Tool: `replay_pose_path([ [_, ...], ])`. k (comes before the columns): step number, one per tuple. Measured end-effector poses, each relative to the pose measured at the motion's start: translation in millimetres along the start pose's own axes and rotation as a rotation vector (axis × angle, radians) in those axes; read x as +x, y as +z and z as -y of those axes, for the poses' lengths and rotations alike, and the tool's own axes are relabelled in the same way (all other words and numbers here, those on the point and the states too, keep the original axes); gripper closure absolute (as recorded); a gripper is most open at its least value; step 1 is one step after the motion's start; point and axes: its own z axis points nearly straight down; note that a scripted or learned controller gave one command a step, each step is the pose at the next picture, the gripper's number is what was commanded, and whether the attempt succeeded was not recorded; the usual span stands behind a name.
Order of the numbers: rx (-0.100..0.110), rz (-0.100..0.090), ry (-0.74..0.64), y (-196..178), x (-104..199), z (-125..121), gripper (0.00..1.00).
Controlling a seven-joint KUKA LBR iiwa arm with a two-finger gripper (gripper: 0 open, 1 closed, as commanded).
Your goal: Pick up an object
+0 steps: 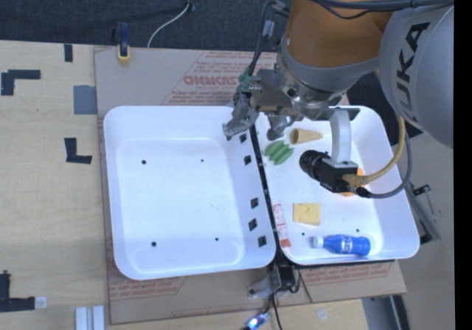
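The left bin (177, 196) is bare white. Over the divider at the far side, the gripper (256, 125) hangs with its two fingers apart, nothing between them. Just right lies a green ridged piece (279, 151), partly under the arm's bulk, beside a tan cone (304, 136). Nearer sit a yellow block (307, 213) and a blue bottle (341, 244) in the right bin (394, 236).

Two bins sit side by side on a cardboard sheet (199, 77) on the desk (44, 173). The left bin (118, 196) and right bin (398, 225) touch along their inner walls. In the right bin, a cone (304, 135) lies at the back, pea pods (279, 151) just left of it, a cheese wedge (307, 213) nearer the front, and a bottle (341, 244) frontmost.
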Motion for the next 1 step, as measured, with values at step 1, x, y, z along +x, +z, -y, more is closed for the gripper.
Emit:
replay_pose_path([
  [1,0.012,0.006,0.006,9.6,1.4,-1.7,1.00],
])
